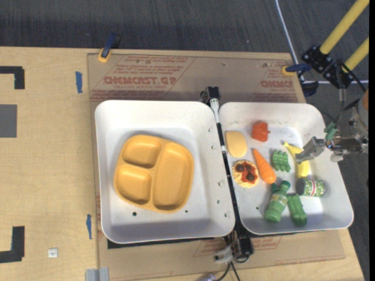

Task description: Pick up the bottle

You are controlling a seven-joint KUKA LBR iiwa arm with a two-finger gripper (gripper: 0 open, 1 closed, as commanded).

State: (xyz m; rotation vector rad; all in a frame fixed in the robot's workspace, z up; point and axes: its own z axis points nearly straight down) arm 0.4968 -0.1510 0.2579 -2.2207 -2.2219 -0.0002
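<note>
The bench [47,157] carries two white bins side by side, so picking has a source and a drop. The left bin [111,122] holds a yellow divided tray [154,172]. The right bin [334,215] is crowded with toy food. The claw [313,147] hangs over its 3 o'clock rim, grip state unreadable, apparently poised for a descent. The green bottle [277,202] lies tilted at 6 o'clock, touching a green vegetable [296,209], making a clean pinch awkward.

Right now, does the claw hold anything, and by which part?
Nothing is held. The claw hangs above the right bin, apart from the green bottle lying there.
</note>
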